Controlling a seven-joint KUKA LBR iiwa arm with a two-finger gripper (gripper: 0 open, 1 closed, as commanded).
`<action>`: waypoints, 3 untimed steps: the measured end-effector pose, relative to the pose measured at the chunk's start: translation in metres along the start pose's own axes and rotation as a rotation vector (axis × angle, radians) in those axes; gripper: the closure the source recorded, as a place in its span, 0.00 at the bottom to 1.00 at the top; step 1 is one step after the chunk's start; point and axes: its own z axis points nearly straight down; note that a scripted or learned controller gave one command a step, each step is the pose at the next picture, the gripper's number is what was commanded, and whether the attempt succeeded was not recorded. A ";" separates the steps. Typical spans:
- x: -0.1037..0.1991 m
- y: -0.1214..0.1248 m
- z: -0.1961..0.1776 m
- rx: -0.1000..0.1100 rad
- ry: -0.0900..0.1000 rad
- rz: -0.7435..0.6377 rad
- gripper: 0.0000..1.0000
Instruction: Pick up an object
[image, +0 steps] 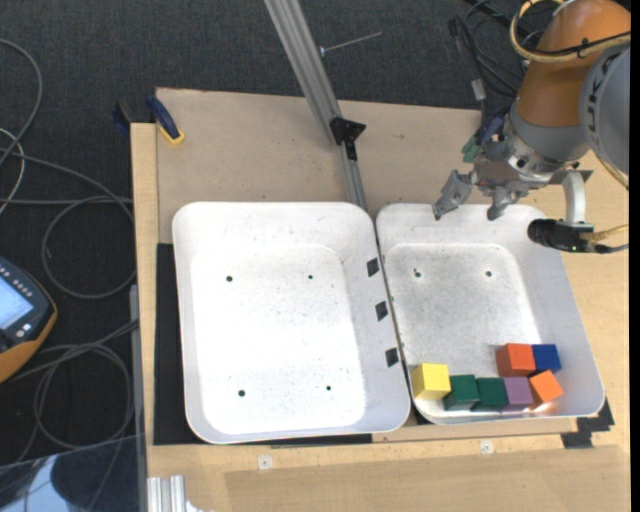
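Several coloured blocks are bunched at the near edge of the right bin (560, 300): a yellow block (432, 379), two green blocks (462, 390) (491, 392), a purple block (518, 391), a red-orange block (519, 357), a blue block (546, 356) and an orange block (546, 386). My gripper (468, 206) hangs over the far edge of the right bin, well away from the blocks. Its two fingers are spread apart and nothing is between them.
The left bin (200, 300) sits beside the right one, with black clips (380, 310) along the seam between them. A slanted metal rail (318, 85) crosses the back of the bench. A blue and yellow clamp (166, 120) sits at the bench's far left corner.
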 end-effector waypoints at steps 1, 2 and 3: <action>0.009 -0.001 0.059 0.002 0.001 -0.002 0.00; 0.010 -0.001 0.113 0.002 0.000 -0.001 0.00; 0.010 0.001 0.097 -0.008 0.000 -0.001 1.00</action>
